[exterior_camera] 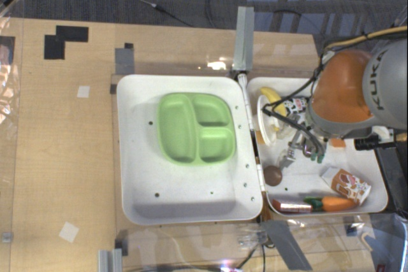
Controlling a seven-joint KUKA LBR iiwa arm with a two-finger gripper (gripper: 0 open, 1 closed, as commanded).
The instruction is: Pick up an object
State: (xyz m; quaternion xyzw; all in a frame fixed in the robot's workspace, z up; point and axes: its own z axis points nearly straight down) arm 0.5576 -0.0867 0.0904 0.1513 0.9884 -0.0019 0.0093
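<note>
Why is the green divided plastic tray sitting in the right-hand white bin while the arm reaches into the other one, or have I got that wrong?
One detail is wrong: the camera view shows the green divided plastic tray lying in the left-hand white bin. The grey arm with the orange band does reach into the other bin, the right-hand white bin.

The left bin (137,137) is white and holds a light green divided tray (195,128). The right bin (376,197) is white too. In it, a yellow banana (270,97) lies at the far side by a white plate (266,121), a brown ball (273,176) sits near the left wall, and an orange carrot (336,204) with a green top lies at the near edge. A brown-and-white printed carton (350,186) lies just beyond the carrot. The arm (347,89) is grey with an orange band. The bench (57,156) is pale wood with black squares (64,40).
</note>
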